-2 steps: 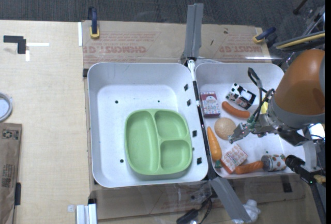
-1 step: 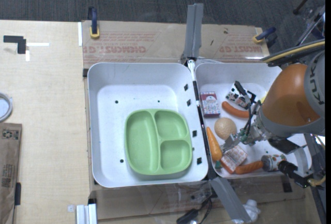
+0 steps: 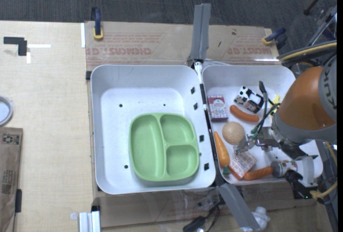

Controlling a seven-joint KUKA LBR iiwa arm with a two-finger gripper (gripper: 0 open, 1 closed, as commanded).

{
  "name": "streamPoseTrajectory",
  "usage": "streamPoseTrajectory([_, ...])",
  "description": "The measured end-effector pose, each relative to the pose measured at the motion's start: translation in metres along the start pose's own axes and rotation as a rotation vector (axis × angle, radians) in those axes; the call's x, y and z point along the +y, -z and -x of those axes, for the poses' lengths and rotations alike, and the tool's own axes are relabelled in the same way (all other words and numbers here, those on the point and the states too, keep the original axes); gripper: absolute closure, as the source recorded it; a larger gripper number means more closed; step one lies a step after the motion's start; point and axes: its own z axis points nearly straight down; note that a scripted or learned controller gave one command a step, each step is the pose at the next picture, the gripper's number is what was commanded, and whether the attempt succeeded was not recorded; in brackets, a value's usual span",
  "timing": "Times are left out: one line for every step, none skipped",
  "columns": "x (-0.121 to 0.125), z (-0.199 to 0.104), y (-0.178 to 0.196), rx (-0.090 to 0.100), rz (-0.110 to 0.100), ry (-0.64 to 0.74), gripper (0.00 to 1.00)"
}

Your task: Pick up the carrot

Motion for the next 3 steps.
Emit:
streamPoseTrajectory([0.042,-0.019,0.000,-0.001,0.000,0.129,0.00])
streamPoseTrajectory([0.042,-0.019,0.008,-0.001,-0.001,0.127,1.00])
streamPoseTrajectory([0.027,-0.130,0.100,-0.001,-0.001,0.013,1.00])
